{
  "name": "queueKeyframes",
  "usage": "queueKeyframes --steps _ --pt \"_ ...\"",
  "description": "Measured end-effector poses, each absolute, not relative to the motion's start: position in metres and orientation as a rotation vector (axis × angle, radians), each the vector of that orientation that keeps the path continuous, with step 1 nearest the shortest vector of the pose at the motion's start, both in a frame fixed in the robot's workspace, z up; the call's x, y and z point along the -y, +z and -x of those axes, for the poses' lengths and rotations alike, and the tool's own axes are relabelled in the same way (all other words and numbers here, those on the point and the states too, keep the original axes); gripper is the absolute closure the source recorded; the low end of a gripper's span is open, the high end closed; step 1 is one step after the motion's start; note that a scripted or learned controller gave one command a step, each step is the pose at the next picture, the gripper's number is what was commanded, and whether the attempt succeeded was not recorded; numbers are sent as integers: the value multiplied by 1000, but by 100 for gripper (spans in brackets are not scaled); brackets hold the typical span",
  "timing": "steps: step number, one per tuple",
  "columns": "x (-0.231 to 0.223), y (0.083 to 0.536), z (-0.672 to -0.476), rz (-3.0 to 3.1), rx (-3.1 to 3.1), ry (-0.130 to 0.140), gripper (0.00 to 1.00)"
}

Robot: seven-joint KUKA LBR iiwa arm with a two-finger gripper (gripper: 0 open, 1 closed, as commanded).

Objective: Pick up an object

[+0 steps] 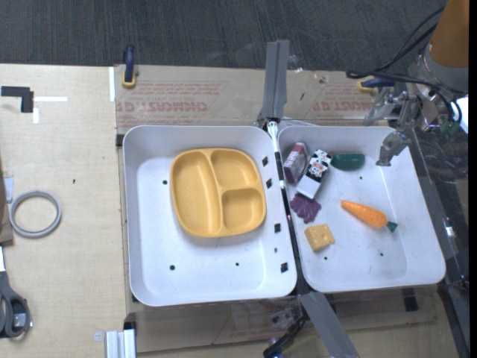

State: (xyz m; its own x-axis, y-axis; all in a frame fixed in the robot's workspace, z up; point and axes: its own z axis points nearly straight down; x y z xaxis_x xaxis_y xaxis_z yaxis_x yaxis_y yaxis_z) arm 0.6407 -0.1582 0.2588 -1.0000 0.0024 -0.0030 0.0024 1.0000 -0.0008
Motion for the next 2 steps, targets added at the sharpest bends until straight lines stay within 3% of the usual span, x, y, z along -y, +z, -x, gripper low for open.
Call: queueKeyframes --steps 1,2 --pt "164 177 -630 -338 -3121 -1 0" --pt "221 93 -600 -732 -3052 -1 0"
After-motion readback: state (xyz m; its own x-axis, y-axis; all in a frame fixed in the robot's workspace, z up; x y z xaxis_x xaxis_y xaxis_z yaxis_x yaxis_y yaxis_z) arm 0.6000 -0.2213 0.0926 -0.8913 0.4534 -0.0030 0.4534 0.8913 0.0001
